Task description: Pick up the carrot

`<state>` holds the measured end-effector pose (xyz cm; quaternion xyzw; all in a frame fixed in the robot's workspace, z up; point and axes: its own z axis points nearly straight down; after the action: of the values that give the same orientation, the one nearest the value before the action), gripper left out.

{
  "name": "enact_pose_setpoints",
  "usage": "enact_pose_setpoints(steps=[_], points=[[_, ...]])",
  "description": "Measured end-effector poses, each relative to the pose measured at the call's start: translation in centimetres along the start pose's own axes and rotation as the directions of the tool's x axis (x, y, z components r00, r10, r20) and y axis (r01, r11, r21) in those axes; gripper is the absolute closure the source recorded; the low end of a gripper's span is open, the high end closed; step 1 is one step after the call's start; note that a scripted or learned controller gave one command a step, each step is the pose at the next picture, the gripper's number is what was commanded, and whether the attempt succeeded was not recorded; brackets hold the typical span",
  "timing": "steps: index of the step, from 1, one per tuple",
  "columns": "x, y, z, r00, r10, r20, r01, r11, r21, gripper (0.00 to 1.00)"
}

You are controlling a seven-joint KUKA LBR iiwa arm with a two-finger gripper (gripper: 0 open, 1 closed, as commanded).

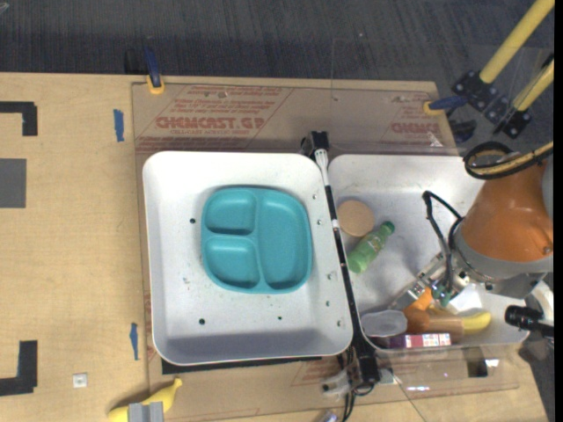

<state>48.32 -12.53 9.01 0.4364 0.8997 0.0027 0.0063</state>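
Tool: the grey two-finger tool (pixel 437 287) is low in the right white bin (pixel 400 178); whether it is spread or pressed together, I cannot tell.
Carrot: the small orange carrot (pixel 420 302) lies just beside the tool, near the bin's front edge.
Neighbours: a yellow banana (pixel 476 323) and a clear plastic cup (pixel 384 323) crowd the front; a green plastic bottle (pixel 369 246) and a tan round disc (pixel 355 217) lie near the dividing wall.
Open room: bare floor toward the back wall.
Left bin: the left white bin (pixel 176 262) carries a teal divided plate (pixel 258 239).

The cardboard sheet (pixel 264 117) lying on the worktop (pixel 70 236) behind the bins carries red print. The large line reads roughly "CHEMCAST GP"; the smaller lines around it are illegible. No other text is readable.
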Motion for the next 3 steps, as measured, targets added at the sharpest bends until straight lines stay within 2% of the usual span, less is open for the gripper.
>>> enact_pose_setpoints(steps=[1, 2, 3], points=[[-0.5, 0.3, -1.2, 1.000, 0.005, 0.020, -0.005, 1.000, -0.012, 1.00], [1.6, 5.6, -12.6, 0.949, 0.316, -0.001, -0.316, 0.949, 0.006, 1.00], [1.6, 5.5, -12.5, 0.949, 0.316, -0.002, -0.316, 0.949, 0.008, 0.00]])
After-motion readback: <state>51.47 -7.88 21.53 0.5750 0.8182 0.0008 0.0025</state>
